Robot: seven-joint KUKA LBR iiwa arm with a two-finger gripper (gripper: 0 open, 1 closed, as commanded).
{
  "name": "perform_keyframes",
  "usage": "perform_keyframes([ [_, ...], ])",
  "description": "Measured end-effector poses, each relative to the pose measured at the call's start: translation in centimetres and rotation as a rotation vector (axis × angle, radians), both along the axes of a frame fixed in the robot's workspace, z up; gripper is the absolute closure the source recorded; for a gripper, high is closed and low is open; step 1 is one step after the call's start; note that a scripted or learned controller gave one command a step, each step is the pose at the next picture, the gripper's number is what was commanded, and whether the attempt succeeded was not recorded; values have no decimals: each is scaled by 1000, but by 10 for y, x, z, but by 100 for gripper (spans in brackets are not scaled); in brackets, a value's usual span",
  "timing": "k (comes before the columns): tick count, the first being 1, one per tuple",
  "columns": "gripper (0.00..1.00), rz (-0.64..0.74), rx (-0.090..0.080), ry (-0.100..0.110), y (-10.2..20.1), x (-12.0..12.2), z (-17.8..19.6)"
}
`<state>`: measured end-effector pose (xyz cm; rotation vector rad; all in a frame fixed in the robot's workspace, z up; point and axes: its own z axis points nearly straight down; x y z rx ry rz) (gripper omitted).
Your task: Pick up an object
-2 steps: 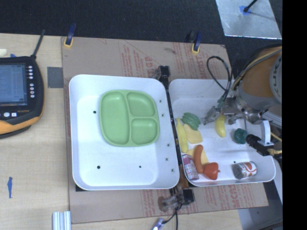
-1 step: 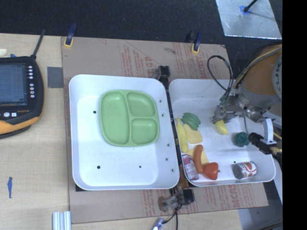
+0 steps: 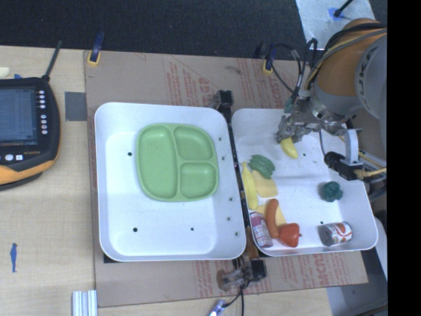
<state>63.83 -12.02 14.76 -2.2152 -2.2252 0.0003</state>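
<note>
My gripper (image 3: 289, 139) hangs over the back of the right bin (image 3: 309, 242), and a small yellow banana-like piece (image 3: 290, 149) sits between its fingertips. Along the bin's left side lie a green leafy piece (image 3: 262, 165), a yellow corn-like piece (image 3: 248, 186), a pale yellow block (image 3: 266, 187), an orange carrot-like piece (image 3: 273, 212), a red pepper (image 3: 289, 234) and a small red-labelled can (image 3: 259, 229). A dark green lump (image 3: 331, 191) and a tipped can (image 3: 335, 233) rest on the right side.
The left bin (image 3: 118, 236) holds a green divided plate (image 3: 177, 161). A teach pendant (image 3: 23, 127) lies on the bench at far left. Cables and a black clamp (image 3: 341, 165) hang near the arm's wrist at the right bin's far edge.
</note>
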Motion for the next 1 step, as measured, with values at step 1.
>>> perform_keyframes([
  [1,100,0,1,0,67,-8,45],
])
